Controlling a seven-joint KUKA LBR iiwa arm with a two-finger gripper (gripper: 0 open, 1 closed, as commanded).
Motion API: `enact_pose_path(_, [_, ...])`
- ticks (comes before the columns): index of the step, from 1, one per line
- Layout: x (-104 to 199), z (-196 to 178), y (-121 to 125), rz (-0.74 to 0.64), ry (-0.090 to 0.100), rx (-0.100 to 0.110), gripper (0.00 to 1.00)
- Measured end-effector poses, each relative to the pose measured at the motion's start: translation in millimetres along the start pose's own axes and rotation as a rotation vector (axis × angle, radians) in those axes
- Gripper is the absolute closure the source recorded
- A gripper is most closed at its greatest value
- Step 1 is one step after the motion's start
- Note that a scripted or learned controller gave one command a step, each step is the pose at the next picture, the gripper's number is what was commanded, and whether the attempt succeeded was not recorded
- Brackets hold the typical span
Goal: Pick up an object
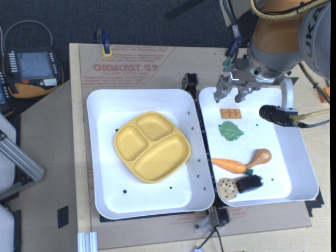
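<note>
The grey arm (286, 25) is cut off by the top and right edges, so its upper links are out of sight, and it covers the far right corner of the right bin (302, 156). At the left edge a handheld screen unit (31, 72) and a pale metal rail (18, 156) are each cropped, and what they are exactly is hard to tell. The black piece (248, 184) lying across the speckled round thing (227, 189) hides part of it, and the red print on the desk (126, 62) is too faint to read fully.
</note>
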State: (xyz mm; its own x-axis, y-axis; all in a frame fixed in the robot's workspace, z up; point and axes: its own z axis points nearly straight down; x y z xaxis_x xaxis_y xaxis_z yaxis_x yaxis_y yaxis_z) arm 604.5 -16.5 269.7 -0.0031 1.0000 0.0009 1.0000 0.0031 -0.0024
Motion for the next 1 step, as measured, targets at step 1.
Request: enact_pose_path(1, [47.6, -0.8, -14.2, -0.002, 0.001, 0.0, 1.0])
